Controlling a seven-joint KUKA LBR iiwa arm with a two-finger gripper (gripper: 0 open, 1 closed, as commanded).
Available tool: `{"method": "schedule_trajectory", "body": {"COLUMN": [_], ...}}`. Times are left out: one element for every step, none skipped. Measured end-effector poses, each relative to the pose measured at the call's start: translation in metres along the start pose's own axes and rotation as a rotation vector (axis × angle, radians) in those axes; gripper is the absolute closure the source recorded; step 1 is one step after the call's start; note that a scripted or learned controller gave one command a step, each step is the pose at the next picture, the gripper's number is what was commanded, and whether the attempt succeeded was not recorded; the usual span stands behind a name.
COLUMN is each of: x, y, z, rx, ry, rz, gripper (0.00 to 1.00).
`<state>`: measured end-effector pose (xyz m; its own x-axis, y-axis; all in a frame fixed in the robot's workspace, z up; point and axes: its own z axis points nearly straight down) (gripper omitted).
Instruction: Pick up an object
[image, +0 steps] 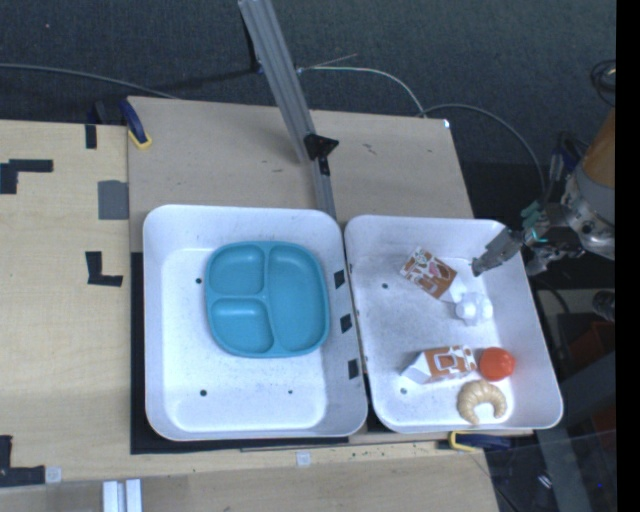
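Gripper (497, 252) hangs at the right bin's (385, 400) upper right rim, reaching in from the arm (590, 190) at the view's right edge. One dark finger shows, slanting down toward the bin floor; whether the jaws stand wide or narrow I cannot tell, and nothing shows between them.

Nearest to it, just down and left, lies a small brown-and-white packet (429, 274), tilted. Just below the gripper tip sits a lumpy white piece (472, 306). Well apart, near the bin's lower edge, lie a carton (440, 364), a red ball (496, 362) touching its right end, and a croissant (482, 400) just beneath them. The left bin (170, 400) holds a blue divided plate (267, 298).

Risks, as I judge them: the gripper is close to the bin wall, so a straight descent could clip the rim. The packet lies flat and may slide rather than lift. The white piece is small and could be nudged aside by a closing finger.
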<state>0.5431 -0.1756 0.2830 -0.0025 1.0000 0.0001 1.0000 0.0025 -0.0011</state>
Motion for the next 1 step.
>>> {"method": "schedule_trajectory", "body": {"x": [-0.0001], "y": [0.0000], "z": [-0.0001], "rx": [0.000], "ry": [0.000], "rz": [0.000], "gripper": [0.00]}}
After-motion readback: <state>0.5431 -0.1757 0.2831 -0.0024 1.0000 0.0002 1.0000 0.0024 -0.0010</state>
